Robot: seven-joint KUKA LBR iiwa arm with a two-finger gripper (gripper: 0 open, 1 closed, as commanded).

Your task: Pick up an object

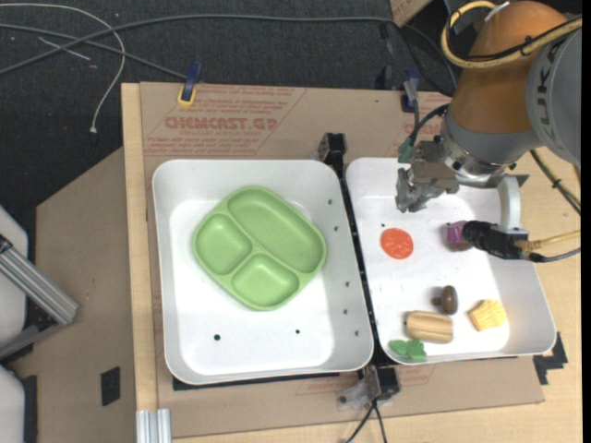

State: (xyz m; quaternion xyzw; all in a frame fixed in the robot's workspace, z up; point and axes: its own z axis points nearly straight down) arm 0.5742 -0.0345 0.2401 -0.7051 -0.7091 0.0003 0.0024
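Along far edge of cardboard sheet point(231, 118), red print, approx. "CHEMCAST GP"; smaller lines illegible. Gripper point(413, 198) hangs over right bin point(526, 340) near its far-left corner; finger state: cannot tell. Red disc point(397, 244) lies on bin floor just beside gripper, nearer front edge, nothing gripped.

Two white bins sit side by side: the left bin point(175, 247) and the right bin point(517, 312). The left one holds one green divided plate point(259, 246). The right one holds six small things: one red disc point(398, 244), one purple piece point(456, 235), one brown piece point(448, 298), one tan cylinder point(429, 327), one yellow piece point(487, 316) and one green piece point(407, 349).
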